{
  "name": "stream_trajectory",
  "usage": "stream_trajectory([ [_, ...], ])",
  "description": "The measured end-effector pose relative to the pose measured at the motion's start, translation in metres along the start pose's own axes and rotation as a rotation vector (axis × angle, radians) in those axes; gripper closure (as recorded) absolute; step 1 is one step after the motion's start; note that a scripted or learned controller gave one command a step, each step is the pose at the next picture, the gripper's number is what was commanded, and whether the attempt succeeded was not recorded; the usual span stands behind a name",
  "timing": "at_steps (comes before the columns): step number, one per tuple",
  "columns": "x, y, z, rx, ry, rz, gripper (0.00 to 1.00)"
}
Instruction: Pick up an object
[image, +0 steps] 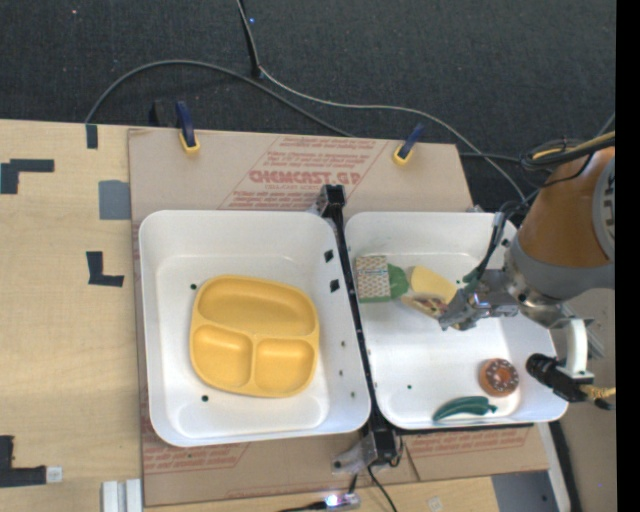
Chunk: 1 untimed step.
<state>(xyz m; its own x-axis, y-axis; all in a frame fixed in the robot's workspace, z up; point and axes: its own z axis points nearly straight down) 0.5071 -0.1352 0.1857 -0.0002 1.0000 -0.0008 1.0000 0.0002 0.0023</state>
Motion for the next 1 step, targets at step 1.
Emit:
stream_trajectory([
  [1, 0.0001, 0.001, -0.0525, -0.001, 0.0, -0.001, 1.0],
])
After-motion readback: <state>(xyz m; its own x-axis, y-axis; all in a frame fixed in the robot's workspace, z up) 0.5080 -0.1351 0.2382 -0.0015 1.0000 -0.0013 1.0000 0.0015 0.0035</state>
